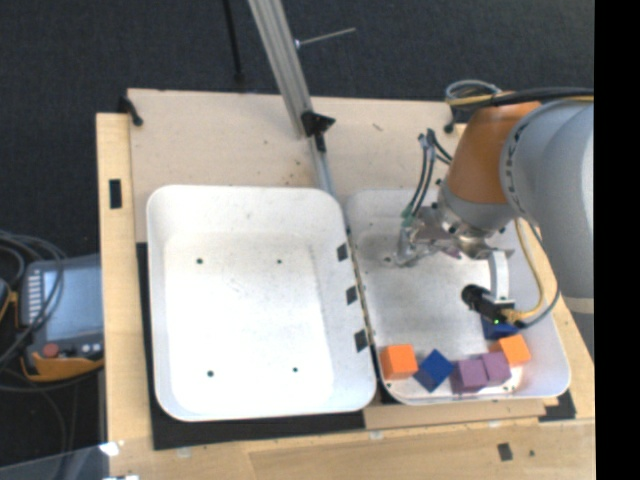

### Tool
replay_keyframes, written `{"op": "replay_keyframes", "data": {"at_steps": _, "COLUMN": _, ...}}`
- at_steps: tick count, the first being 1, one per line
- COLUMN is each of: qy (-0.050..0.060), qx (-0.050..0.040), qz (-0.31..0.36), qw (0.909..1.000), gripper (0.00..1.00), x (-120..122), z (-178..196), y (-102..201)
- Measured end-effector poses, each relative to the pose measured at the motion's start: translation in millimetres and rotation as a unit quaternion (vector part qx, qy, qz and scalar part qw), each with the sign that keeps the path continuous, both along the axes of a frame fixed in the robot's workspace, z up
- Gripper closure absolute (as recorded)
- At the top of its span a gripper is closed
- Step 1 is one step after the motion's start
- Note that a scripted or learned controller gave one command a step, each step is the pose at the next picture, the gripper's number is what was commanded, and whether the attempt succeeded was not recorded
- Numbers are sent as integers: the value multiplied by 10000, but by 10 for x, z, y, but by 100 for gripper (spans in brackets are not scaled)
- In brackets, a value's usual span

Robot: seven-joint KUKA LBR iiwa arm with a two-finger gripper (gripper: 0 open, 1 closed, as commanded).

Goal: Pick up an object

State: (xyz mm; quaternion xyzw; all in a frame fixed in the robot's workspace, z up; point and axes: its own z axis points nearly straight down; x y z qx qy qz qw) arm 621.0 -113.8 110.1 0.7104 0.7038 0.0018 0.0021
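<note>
Down along the near wall of the right bin (425,303), a loose row of small blocks: an orange block (398,360) at the left end, a blue block (435,369) just beside it and turned corner-on, then a purple block (468,375) touching a second purple block (495,367), and a second orange block (514,349) at the right end, a little farther from the wall. None lifted, all resting on the bin floor. Well apart from the row, toward the far left part of the same bin, the gripper (408,246), low over bare speckled floor and not touching any block (open or closed cannot be told from this slant, and nothing seen held in it). Above it, thin cables (428,173) running up the wrist to the orange band (478,163), and beyond that the grey arm (555,193) reaching in from the right. Near the arm, over the middle right of the bin, a black fitting (476,296) with a small green light beside it. To the left, touching the right bin along its side, the left bin (250,298), white and dotted with a few dark specks. Under both, the pale bench (200,133). At the far edge between the bins, a slanted metal post (280,48). Off the bench on the left, a grey box (60,303) with loose wires.
</note>
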Motion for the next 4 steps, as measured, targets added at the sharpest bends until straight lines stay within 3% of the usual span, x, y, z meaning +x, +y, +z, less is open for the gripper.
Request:
{"op": "replay_keyframes", "data": {"at_steps": 3, "qy": -8, "qx": -3, "qz": 67, "qw": 10000, "gripper": 100, "x": 58, "z": 1613, "y": 26}}
{"op": "replay_keyframes", "data": {"at_steps": 4, "qy": 31, "qx": 0, "qz": 71, "qw": 10000, "gripper": 100, "x": -152, "z": 1466, "y": 494}}
